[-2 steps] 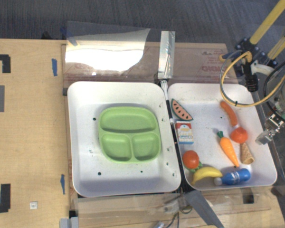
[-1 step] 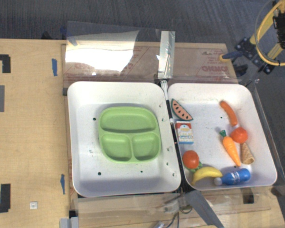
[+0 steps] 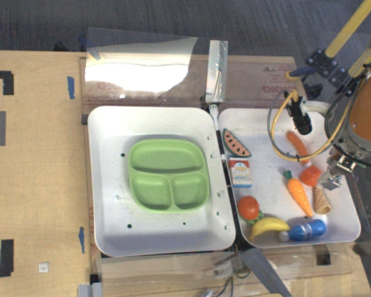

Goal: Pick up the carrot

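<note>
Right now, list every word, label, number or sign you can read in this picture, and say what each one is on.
Nothing can be quoted for sure.
Red printing on the cardboard behind the right bin: too blurred to read.
Label on the small carton: a picture and marks, too small to read.
Label on the blue bottle: too small to read.
Small square tag on the bench: unreadable.
</note>
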